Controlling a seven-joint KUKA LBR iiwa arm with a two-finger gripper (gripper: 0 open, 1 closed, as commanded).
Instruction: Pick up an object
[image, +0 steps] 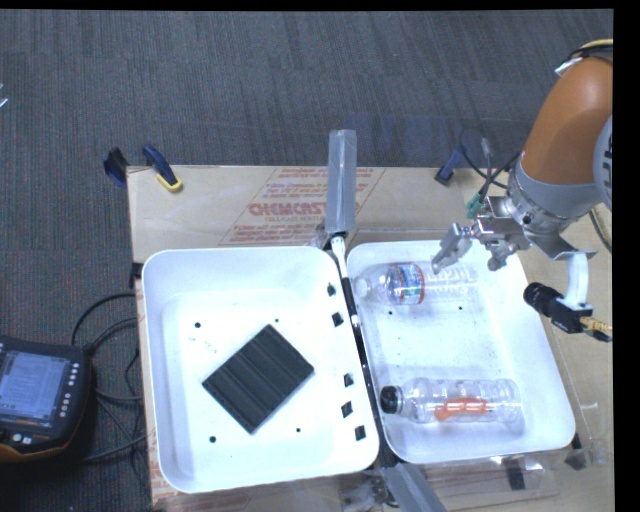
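Two clear plastic bottles lie in the right bin (540, 345). One bottle (410, 284) with a blue and red label rests near the bin's back wall. The other bottle (455, 400), with a black cap and an orange piece inside, lies near the front. A dark ribbed rectangular pad (258, 377) sits flat in the left bin (170, 300). My gripper (470, 252) hangs above the back of the right bin, just right of the labelled bottle, open with nothing between its fingers.
A grey upright post (342, 190) stands behind the divider between the bins. Blue and yellow clamps (150, 168) hold the bench's back left corner. A handheld pendant (35, 395) lies on the floor at the left.
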